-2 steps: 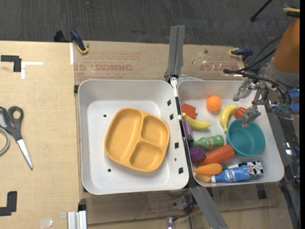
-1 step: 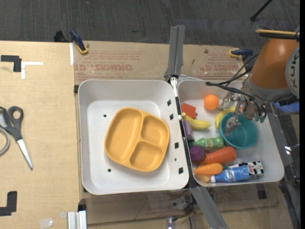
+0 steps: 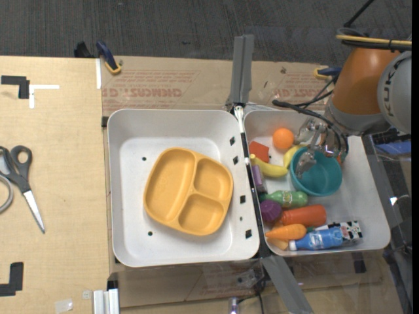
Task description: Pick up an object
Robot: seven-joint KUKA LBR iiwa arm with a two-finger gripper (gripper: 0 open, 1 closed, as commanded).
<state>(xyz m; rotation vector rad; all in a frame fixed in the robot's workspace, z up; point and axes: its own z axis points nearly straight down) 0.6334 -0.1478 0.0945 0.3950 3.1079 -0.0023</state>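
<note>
My gripper [image 3: 313, 154] hangs over the right bin [image 3: 373, 205], its metal fingers reaching down to the near rim of a teal cup [image 3: 321, 175]. One finger seems to be inside the cup and one at its rim, though I cannot make out their spacing. Around the cup lie an orange ball [image 3: 283, 138], a red block [image 3: 259, 152], a yellow banana [image 3: 270, 169], a green toy [image 3: 286, 197], a purple toy [image 3: 270, 210], a red-orange pepper [image 3: 304, 215], a carrot [image 3: 286, 231] and a blue-and-white bottle [image 3: 325, 237].
The left bin [image 3: 124, 195] holds a yellow three-part plate [image 3: 188, 190]. Scissors [image 3: 25, 183] lie on the wooden bench at the far left. The arm's orange band [image 3: 363, 77] looms over the right bin's back right corner.
</note>
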